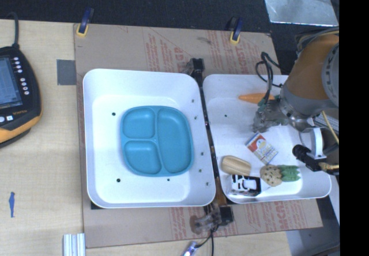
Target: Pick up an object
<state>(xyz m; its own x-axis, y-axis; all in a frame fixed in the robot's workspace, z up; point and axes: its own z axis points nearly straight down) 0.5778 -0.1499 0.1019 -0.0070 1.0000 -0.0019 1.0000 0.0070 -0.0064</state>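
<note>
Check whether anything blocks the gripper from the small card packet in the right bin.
Nothing visible does. The gripper hangs low in the right bin, just above the card packet, with bare bin floor between them. The carrot lies behind the gripper, away from the packet.

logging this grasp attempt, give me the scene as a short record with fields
left bin: blue divided plate
right bin: orange carrot, small printed packet, tan bread roll, black and white item, cookie, green toy
gripper: low over the right bin, beside the carrot; grasp cannot be told
bench, left: handheld controller
</note>
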